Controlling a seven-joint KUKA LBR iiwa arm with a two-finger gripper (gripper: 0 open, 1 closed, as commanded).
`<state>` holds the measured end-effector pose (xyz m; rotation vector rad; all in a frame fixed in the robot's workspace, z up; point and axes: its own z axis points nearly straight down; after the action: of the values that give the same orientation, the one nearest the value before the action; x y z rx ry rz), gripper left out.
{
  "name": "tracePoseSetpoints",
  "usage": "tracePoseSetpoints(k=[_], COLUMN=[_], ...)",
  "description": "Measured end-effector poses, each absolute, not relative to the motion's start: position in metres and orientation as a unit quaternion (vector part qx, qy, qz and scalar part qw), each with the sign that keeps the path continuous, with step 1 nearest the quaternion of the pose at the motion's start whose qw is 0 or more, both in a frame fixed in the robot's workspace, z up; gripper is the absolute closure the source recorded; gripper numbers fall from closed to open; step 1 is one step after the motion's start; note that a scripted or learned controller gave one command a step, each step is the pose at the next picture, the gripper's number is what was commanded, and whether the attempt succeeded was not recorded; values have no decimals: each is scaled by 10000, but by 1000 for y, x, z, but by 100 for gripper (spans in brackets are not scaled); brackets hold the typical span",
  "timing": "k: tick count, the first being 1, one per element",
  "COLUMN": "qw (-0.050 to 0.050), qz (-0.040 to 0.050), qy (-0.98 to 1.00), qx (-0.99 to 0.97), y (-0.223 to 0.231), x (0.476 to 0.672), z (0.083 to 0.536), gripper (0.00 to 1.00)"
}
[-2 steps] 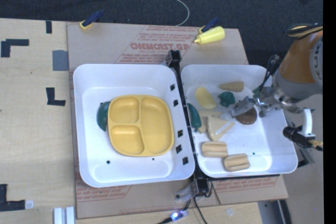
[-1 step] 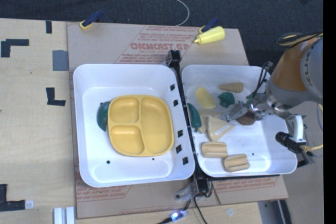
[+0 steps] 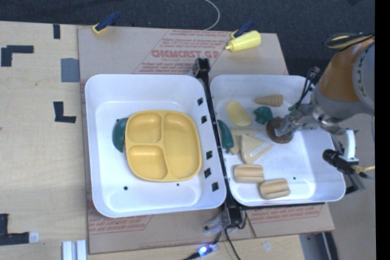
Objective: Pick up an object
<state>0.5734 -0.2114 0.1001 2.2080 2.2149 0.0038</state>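
The end effector (image 3: pixel 281 129) sits low in the right bin (image 3: pixel 317 189), just beside a small teal toy (image 3: pixel 264 114), though how far it is open cannot be told.

You can read red print on the cardboard sheet (image 3: pixel 177 52) under the bins: one word looks like "CHEMCAST", followed by what may be "GP". The smaller red lines around it are too blurred to read.

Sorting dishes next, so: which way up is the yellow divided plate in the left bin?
Upright. The yellow divided plate shows its three compartments facing the camera, lying flat in the left bin.
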Motion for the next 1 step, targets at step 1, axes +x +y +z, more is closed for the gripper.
tracePoseSetpoints(k=[1], qw=[22], qz=[11], qy=[7076], qx=[7066], y=[-209], x=[571], z=[163], gripper=[100])
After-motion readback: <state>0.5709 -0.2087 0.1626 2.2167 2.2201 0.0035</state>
